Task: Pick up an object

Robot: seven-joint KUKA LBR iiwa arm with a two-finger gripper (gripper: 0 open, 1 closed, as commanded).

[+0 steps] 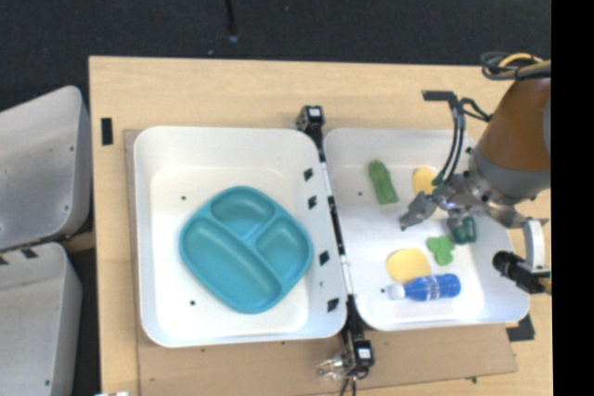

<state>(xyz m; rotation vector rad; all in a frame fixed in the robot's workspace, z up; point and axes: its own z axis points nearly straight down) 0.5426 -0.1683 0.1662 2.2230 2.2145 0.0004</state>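
The gripper [436, 210], fingers spread apart, is hovering mid-way along the right bin [367, 311], needing to centre squarely over one toy, perhaps the green block [381, 182], before closing.

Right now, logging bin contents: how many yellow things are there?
2, both in the right bin: one above the blue bottle, one partly behind the arm's cable. More may be hidden.

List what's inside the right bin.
In the right bin: a green block, a yellow piece partly behind the cable, a small green item, a yellow round object and a blue bottle. The gripper and arm cover the bin's right part.
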